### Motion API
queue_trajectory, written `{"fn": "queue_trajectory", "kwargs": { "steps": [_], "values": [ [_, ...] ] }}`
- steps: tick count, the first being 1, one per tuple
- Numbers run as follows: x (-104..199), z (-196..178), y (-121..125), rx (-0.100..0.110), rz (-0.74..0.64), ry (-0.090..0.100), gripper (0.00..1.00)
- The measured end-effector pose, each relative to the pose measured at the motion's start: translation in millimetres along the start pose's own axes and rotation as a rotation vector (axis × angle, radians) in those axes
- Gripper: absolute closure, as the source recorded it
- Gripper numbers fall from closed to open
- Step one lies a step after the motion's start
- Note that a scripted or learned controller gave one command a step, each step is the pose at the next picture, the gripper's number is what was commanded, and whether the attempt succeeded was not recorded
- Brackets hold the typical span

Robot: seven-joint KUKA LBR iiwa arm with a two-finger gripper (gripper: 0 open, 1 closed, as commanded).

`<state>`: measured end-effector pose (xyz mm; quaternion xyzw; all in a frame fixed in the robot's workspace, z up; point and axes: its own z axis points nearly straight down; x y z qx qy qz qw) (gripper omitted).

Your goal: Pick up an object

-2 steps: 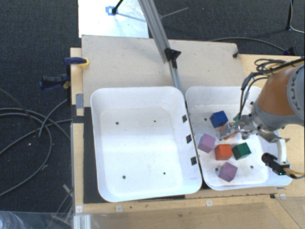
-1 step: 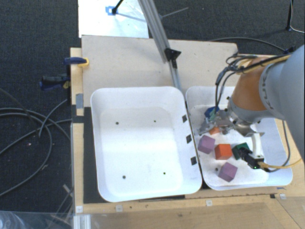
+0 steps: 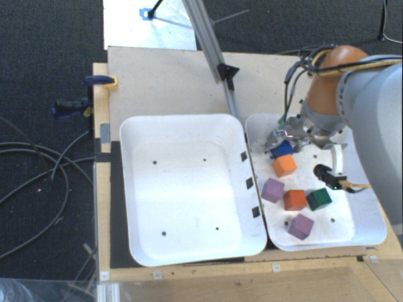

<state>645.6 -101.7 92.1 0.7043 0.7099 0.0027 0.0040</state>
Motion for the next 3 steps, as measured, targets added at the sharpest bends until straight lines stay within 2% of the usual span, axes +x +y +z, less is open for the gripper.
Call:
{"fn": "queue_trajectory", "kwargs": {
  "steps": [1, 2, 3],
  "values": [
    [0, -10, -2, 0.005, -0.002, -0.001, 1.00],
    [111, -103, -48, 0.005, -0.005, 0.007, 1.00],
    [165, -99, -16, 0.006, -0.004, 0.005, 1.00]
  ]
}}
